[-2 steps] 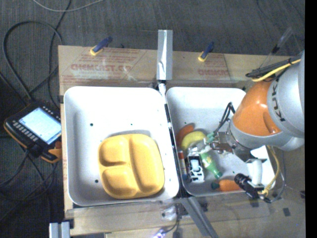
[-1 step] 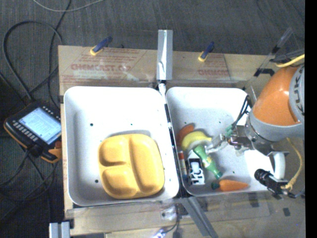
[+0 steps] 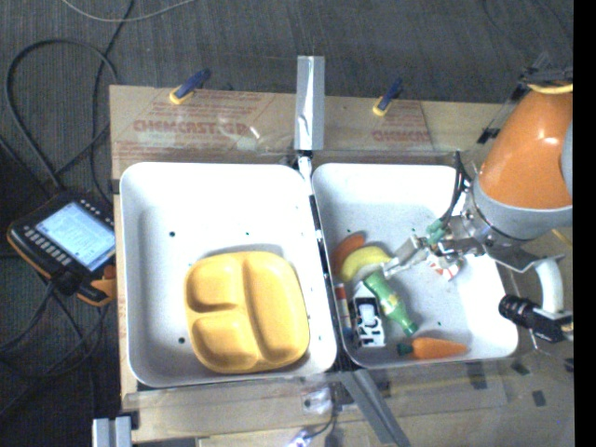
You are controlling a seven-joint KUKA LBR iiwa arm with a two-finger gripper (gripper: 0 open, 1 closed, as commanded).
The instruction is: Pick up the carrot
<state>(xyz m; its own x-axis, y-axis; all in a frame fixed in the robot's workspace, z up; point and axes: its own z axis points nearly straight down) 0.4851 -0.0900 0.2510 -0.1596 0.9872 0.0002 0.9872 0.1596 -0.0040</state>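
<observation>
Camera view | pincer (image 3: 402, 254) state unclear, over fruit | carrot (image 3: 438, 347) lies apart

floor: dark grey carpet (image 3: 186, 35) | cables (image 3: 37, 73) trailing across it | bench: brown board (image 3: 214, 124) | light: even

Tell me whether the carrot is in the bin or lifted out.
In the bin: the carrot lies flat on the right bin floor, near its front edge.
</observation>
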